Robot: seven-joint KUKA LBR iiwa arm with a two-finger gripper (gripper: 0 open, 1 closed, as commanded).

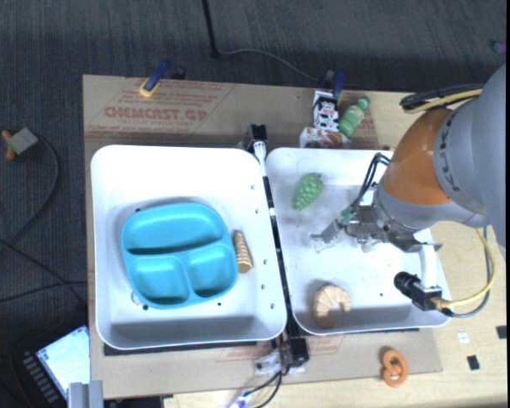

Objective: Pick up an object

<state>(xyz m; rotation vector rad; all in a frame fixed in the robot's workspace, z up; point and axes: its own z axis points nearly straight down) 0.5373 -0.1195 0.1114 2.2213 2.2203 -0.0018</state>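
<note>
Left bin (110, 253): holds a blue divided tray (177, 253) with three compartments, lying flat across the middle. A small tan cone-like item (241, 252) lies just beside the tray's right edge, near the bin's right wall.

Right bin (280, 228): holds green grapes (308, 190) in the upper left part and a croissant (331, 301) near the front wall. The two are well apart. The gripper (340, 228) sits low over the middle of this bin, between grapes and croissant, touching neither as far as can be seen. Nothing shows between its tips; whether the claw is released or clenched cannot be told. The arm (442, 168) covers the bin's right side.

Surface: the bins stand side by side on a brown board (153, 113) with red lettering. Beyond the right bin stand a small carton (325, 113) and a green bottle (353, 117). A blue clamp (155, 76) grips the board's far edge. A pretzel (394, 366) lies on the bench in front of the right bin. Dark carpet (34, 58) with cables surrounds the board.

Open room: the right bin's floor is bare left of the croissant and below the grapes.
</note>
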